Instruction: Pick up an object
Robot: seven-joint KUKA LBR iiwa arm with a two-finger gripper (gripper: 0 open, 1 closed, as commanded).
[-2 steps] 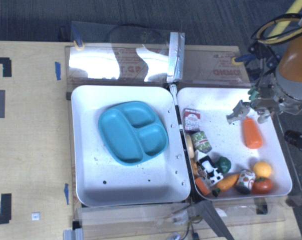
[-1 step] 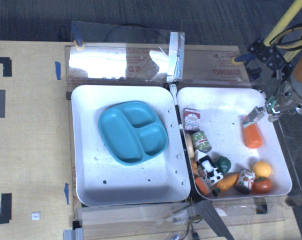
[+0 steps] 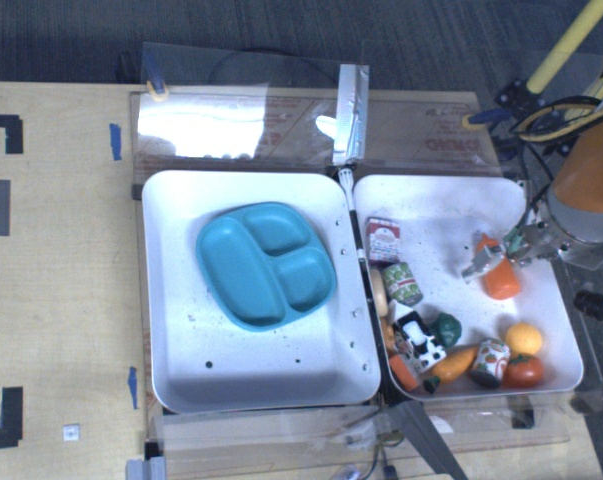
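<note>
The end effector (image 3: 489, 258) hangs low in the right bin (image 3: 431, 203), at or just above an orange fruit (image 3: 501, 282) that lies in the open right half of that bin; whether it is spread or pressed together I cannot tell, and nothing shows the fruit pinched yet. That fruit looks the likeliest target. To do this well, I judge the descent should be centred over it, since a round thing rolls off an off-centre pinch, and the lift should be straight up and slow (the bin wall is near on the right). The other candidates crowd the bin's left and near edges: a red carton (image 3: 383, 240), a green can (image 3: 403, 284), a cow toy (image 3: 418, 338), a carrot (image 3: 451, 365), a tomato (image 3: 524, 372) and a yellow fruit (image 3: 524, 339). The left bin (image 3: 171, 228) holds a blue tray (image 3: 266, 263). The carton and can carry labels, but their print is too small to read.
</note>
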